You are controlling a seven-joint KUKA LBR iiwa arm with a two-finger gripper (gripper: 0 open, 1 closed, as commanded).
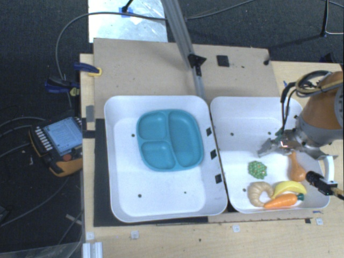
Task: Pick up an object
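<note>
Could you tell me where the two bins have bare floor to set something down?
Left bin: free along the near wall, below the blue divided plate. Right bin: free across the far half. Crowded: its near corner, with broccoli, croissant, banana, carrot.

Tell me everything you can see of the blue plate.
The blue plate is a rounded-cornered tray of smooth, plastic-looking material, split by low ridges into three compartments: one long one on the right, two smaller ones on the left. It lies flat, slightly turned, in the upper part of the left bin, resting on the bin's floor. Nothing lies in it or touches it otherwise.
</note>
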